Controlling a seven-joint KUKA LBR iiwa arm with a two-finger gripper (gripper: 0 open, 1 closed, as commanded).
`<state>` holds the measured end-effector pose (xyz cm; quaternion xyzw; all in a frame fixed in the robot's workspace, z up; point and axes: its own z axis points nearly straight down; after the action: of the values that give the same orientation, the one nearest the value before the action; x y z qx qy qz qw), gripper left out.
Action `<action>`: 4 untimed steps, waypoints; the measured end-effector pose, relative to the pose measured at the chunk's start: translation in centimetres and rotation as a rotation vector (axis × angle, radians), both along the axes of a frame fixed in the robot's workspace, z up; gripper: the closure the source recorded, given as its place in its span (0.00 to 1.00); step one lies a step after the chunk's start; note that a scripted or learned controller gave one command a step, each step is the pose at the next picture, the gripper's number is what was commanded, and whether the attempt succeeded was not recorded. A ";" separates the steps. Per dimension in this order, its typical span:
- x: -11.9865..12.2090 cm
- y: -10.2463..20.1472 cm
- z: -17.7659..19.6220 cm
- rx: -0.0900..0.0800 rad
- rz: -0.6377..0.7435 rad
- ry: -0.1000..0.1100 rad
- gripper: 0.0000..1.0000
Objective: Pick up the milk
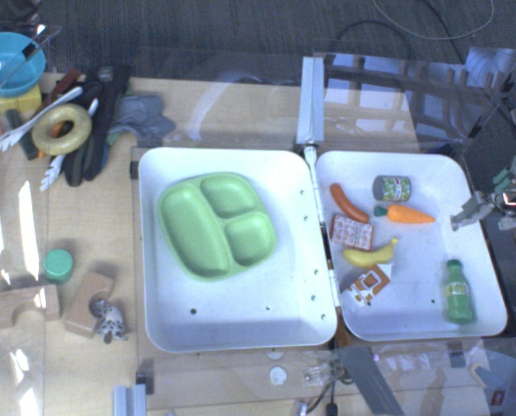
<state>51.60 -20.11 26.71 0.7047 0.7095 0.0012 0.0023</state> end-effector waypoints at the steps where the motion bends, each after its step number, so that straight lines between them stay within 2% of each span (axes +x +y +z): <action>1: -2.7 6.5 -9.5 0.000 0.169 0.000 0.00; 2: -2.7 15.5 -8.2 0.000 0.402 -0.001 0.00; 3: -2.7 15.5 -8.2 0.000 0.401 -0.001 0.00; 4: -2.4 10.0 -17.8 -0.006 0.490 -0.010 0.00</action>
<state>49.20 -10.13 8.96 0.5113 0.8593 0.0032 0.0076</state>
